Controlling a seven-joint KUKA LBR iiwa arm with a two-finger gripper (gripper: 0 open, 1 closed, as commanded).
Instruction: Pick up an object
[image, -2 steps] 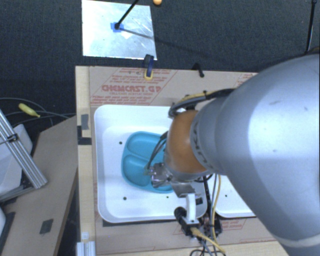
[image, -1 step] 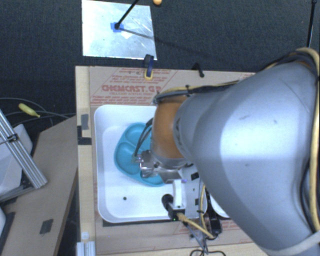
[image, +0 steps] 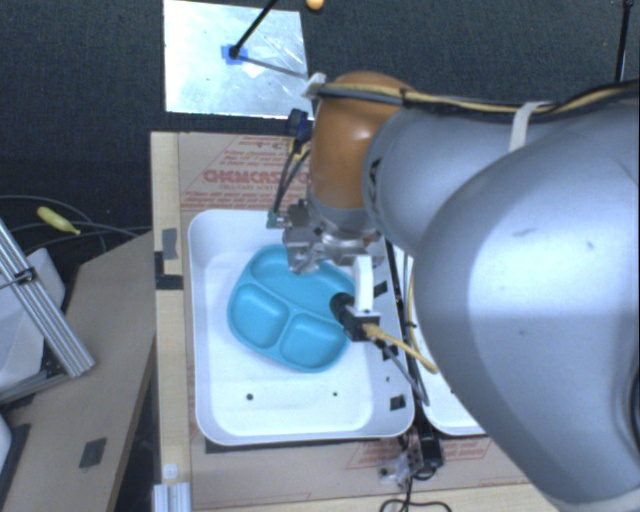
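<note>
A blue plate (image: 270, 312) with three compartments lies tilted in the left white bin (image: 214, 392), toward its upper middle. My gripper (image: 305, 258) hangs from the orange band of the arm and is down at the plate's far right rim. From this view I cannot judge whether it touches the rim. The arm's grey bulk hides the plate's upper right edge.
A strip of the right white bin (image: 452, 424) shows under the arm. Both bins rest on a cardboard sheet (image: 230, 170). A black fitting with a yellow cable (image: 352, 316) hangs over the plate's right side. The left bin's lower floor is bare white.
</note>
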